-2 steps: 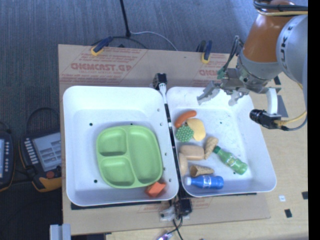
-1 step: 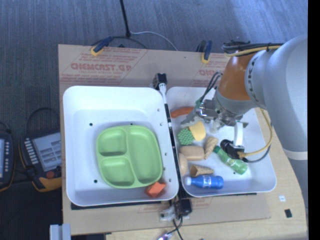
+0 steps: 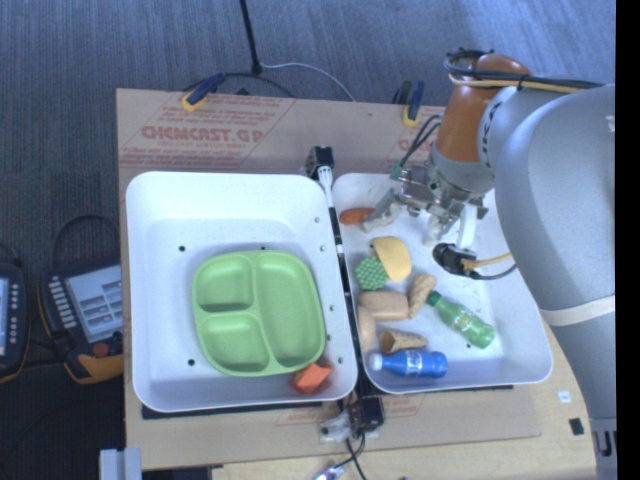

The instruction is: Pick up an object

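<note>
My gripper (image 3: 418, 206) hangs low over the back part of the right bin (image 3: 520, 348), below the arm's orange band. Just to its left lies a small orange-red piece (image 3: 354, 216), close to the gripper; I cannot see contact between them. In front of the gripper lie a yellow rounded item (image 3: 393, 256), a green meshed ball (image 3: 369, 271), a tan bread-like block (image 3: 384, 305) and a peanut-shaped piece (image 3: 421, 290). Nearer the front are a green bottle (image 3: 464, 321), a tan cone (image 3: 400, 342) and a blue bottle (image 3: 412, 365). Nothing shows in the gripper's grasp.
The left bin (image 3: 160, 218) bears a green divided plate (image 3: 258, 311) and a small orange block (image 3: 312, 377) at its front right corner. The two bins meet along a raised rim (image 3: 340, 268). Clamps and cables sit on the board behind the bins.
</note>
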{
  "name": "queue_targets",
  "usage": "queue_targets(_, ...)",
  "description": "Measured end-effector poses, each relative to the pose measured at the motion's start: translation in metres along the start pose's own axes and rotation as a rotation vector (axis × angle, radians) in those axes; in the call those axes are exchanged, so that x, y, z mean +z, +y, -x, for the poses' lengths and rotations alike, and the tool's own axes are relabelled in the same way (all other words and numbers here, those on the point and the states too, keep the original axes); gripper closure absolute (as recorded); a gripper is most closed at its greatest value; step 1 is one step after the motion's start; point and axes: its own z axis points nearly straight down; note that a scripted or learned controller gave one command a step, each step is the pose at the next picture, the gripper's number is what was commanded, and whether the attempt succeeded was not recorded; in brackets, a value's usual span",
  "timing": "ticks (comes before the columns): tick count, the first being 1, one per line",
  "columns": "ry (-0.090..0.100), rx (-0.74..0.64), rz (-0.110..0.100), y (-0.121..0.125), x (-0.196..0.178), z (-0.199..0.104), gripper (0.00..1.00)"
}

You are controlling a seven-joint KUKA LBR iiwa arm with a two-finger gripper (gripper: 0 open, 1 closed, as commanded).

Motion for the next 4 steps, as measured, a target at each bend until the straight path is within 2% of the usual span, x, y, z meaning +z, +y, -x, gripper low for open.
queue_targets(1,0.004,-0.058,0.051,-0.018,-0.1,-0.072,0.0)
queue_targets(2,0.001,-0.035,0.047,-0.056,-0.005,-0.002,0.0)
queue_targets(3,-0.006,-0.126,0.016,0.0,-0.001,-0.005,0.0)
queue_targets(4,0.002,-0.02,0.056,-0.075,0.001,0.01,0.0)
